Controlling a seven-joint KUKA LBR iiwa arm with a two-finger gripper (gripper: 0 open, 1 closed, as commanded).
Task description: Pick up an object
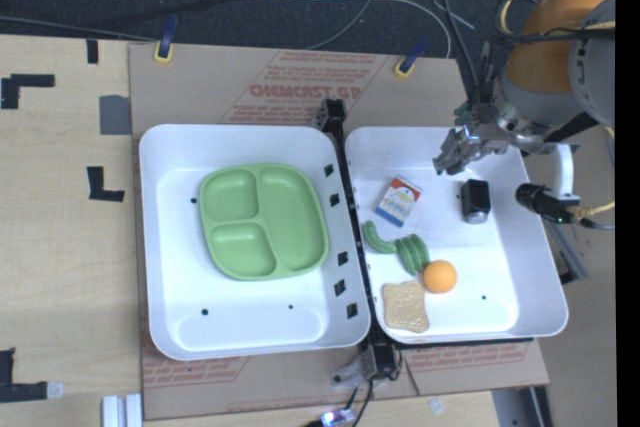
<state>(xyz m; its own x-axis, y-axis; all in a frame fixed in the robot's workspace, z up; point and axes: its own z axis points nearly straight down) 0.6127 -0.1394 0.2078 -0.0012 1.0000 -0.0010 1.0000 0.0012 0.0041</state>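
Small box [398, 201] lies in right bin [530, 300], near, lower left of pincer [455, 158]; pincer's opening unclear.

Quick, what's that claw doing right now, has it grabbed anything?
Claw: hovering over the right white plastic bin, nothing visibly between its tips; open or closed cannot be told.

arm [560, 35] cut off at right edge; hand [455, 155] finger state too small to tell.
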